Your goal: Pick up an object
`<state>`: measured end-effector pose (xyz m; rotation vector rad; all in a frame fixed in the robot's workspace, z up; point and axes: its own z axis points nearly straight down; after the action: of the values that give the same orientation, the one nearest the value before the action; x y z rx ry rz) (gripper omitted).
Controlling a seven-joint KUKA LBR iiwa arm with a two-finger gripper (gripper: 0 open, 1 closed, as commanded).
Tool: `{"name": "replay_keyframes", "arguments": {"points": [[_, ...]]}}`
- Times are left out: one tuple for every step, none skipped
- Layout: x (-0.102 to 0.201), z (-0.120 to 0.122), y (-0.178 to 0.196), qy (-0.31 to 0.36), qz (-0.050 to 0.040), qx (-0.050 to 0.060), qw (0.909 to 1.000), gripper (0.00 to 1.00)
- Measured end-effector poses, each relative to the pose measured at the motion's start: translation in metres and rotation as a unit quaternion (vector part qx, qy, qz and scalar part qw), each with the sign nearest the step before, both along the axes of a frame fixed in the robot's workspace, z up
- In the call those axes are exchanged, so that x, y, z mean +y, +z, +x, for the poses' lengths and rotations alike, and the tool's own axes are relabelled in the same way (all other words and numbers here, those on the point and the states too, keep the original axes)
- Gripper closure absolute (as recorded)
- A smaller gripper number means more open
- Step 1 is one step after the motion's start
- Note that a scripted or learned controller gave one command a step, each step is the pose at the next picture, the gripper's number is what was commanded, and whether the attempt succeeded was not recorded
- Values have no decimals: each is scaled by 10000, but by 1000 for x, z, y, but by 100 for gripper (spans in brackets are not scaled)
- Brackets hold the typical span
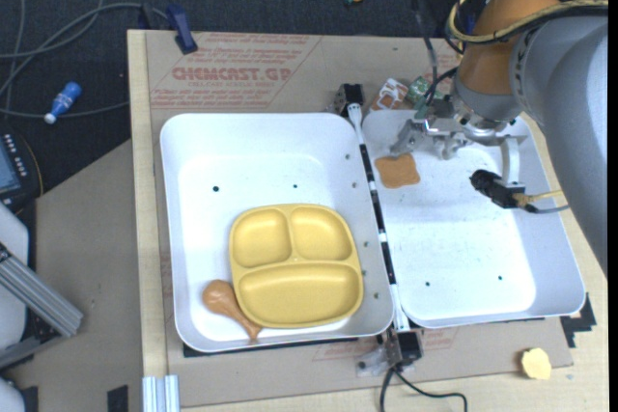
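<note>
A flat brown toast-like piece (397, 171) lies in the right bin (483, 275), near its back left corner. My gripper (427, 140) hangs just above and behind it, a little to its right, with nothing seen in its grasp. In the left bin (193, 159) a yellow divided plate (294, 263) rests toward the front. A tan drumstick (228, 302) lies against the plate's front left edge.
A small colourful item (391, 95) and a black object (349, 97) sit at the back rim between the bins. A yellow chunk (534, 363) lies on the bench at the front right. The grey arm (570, 82) covers the right bin's back right part.
</note>
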<state>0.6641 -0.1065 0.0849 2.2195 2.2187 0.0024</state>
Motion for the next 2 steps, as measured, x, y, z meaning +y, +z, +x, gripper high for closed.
{"name": "replay_keyframes", "arguments": {"points": [[7,-21,0,-4,8,31,10000,0],[7,-19,11,-4,10,4,10000,100]]}}
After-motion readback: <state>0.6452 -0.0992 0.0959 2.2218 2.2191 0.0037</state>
